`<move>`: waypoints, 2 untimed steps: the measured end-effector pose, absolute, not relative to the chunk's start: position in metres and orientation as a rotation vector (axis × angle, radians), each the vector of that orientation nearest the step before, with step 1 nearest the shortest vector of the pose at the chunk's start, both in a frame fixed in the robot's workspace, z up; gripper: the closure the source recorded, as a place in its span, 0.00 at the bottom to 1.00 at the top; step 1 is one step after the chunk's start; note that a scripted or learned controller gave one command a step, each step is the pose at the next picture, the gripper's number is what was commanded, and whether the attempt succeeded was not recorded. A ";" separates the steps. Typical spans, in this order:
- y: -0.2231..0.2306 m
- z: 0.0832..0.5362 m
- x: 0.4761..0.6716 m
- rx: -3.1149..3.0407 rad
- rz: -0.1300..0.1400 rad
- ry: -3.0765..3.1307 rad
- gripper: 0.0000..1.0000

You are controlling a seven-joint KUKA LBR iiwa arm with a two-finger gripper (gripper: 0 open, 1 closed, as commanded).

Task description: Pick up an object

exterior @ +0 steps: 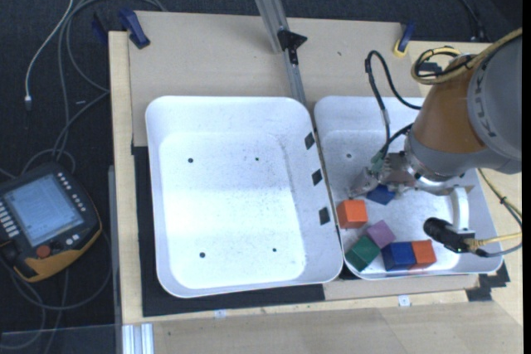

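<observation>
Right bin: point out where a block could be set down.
Bare floor lies in the right white bin's far half, between the rim and the gripper. The near end is crowded: orange cube, green block, blue block.

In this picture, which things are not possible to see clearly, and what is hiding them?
- Claw, camera view: small and blurred under the arm's wrist; its opening cannot be judged.
- Blue block: partly covered by the claw and wrist, so contact is unclear.
- Right bin: its right side is hidden by the arm.
- Second blue block and orange block at the near rim: packed together, edges hard to separate.
</observation>
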State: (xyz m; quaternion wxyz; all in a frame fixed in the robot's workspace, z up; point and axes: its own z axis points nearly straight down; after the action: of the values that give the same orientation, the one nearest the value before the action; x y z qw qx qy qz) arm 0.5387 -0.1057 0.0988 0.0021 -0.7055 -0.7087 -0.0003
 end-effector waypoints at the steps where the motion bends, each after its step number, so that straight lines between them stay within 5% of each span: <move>1: -0.108 0.110 0.539 -2.219 -0.003 -2.223 1.00; 2: -0.108 0.110 0.539 -2.219 -0.003 -2.222 0.00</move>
State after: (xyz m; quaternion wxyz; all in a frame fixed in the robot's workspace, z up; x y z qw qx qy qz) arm 0.5389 -0.1082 0.1098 0.0006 -0.7066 -0.7076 -0.0010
